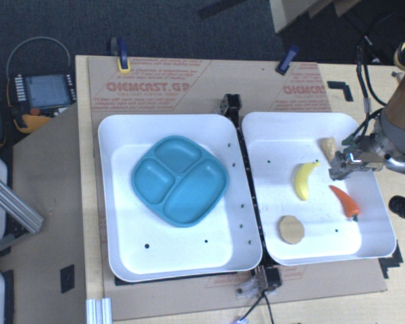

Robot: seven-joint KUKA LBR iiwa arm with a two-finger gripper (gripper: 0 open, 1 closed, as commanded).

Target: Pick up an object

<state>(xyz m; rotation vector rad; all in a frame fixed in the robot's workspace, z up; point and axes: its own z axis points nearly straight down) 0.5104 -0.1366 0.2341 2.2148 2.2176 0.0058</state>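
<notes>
pincer (339, 169): low in the right bin (364, 245), arm (398, 130) coming in from the right edge. Tip looks dark and small; can't tell if it's wide or narrow from this angle. Nothing visibly between the fingers.
banana (304, 180): just to the pincer's left, lying on the bin floor, apart from it.
carrot (345, 202): orange-red, just below the pincer, close but looks untouched, flat on the floor.
beige piece (328, 147): just above the pincer, near the bin's far side. Shape unclear, possibly bread.
round tan item (291, 229): below and left of the pincer, well clear of it.
blue divided plate (180, 179): far left of the pincer, alone in the left bin (118, 248).
tabletop (189, 79): cardboard sheet under both bins, clamps at the far edge.
done so far: approach only. Pincer is down among the objects in the right bin; no object lifted, all four lie on the floor.
left to do: close on something, then lift. My read is the carrot or beige piece is the likeliest target, being nearest.
risk: three items crowd the tip, so a nudge instead of a grip seems plausible.
</notes>
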